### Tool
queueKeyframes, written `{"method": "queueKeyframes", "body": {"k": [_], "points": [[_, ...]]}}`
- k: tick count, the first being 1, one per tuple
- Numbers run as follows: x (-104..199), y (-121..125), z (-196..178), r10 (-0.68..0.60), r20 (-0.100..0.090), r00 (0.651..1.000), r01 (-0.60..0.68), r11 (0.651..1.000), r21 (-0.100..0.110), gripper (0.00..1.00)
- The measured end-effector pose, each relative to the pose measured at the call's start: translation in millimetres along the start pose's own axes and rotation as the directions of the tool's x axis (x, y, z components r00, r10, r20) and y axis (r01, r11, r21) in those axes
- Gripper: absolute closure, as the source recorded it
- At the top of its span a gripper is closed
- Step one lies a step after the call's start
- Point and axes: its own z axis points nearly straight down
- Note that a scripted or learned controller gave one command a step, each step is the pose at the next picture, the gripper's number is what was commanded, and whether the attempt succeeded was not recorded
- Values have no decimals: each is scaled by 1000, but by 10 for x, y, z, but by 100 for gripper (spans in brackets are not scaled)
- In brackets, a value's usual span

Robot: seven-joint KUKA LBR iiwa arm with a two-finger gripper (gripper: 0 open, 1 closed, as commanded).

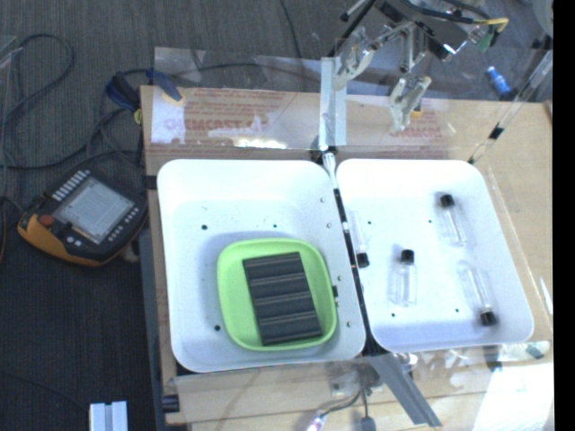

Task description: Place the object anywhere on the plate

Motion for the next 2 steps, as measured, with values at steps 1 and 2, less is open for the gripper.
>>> {"method": "queueKeyframes", "body": {"k": [1, 2], "points": [[53, -56, -2, -297, 0, 955, 297, 955, 0, 0], [24, -24, -3, -468, 1, 884, 468, 884, 0, 0]]}}
